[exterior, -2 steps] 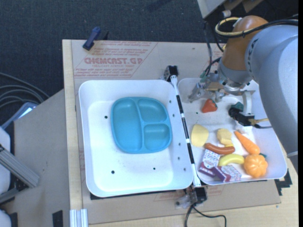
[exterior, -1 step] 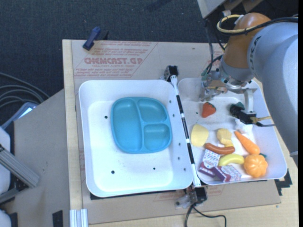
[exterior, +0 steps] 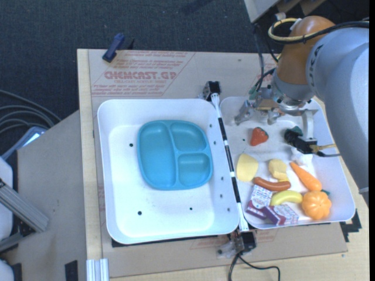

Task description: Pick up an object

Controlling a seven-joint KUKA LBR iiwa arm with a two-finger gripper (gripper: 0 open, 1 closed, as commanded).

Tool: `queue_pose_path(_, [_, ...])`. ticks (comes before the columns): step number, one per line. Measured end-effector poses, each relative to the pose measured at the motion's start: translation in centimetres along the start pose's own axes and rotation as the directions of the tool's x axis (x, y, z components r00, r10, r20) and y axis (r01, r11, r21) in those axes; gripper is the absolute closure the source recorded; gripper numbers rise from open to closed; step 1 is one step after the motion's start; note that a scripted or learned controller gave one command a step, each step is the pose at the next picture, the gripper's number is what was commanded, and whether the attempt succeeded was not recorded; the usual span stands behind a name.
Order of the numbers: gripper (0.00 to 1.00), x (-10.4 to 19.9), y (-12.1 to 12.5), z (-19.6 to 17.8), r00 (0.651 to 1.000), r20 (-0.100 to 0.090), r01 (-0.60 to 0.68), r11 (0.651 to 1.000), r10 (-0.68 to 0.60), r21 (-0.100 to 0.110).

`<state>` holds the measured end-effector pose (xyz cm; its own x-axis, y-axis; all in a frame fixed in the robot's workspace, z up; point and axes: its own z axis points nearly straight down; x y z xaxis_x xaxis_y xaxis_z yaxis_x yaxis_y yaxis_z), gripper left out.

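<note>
Where fingers hover, strawberry sits near.

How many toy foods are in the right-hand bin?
7: strawberry near the top, lemon at left, yellow chunk mid-bin, carrot at right, hot dog, banana, and orange pumpkin at the bottom right. More may be hidden under the arm.

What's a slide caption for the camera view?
Gripper hovers over right bin near toy strawberry; blue tray in left bin.
</note>
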<state>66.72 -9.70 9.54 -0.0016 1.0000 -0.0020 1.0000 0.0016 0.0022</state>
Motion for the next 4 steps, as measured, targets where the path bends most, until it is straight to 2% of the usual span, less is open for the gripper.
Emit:
queue_pose_path(1, [0.0, 0.21, -0.1, 1.06, 1.0, -0.002, -0.001, 1.0, 0.001, 0.005])
queue_pose_path(4, [0.0, 0.53, -0.08, 1.04, 1.0, -0.001, -0.001, 1.0, 0.001, 0.004])
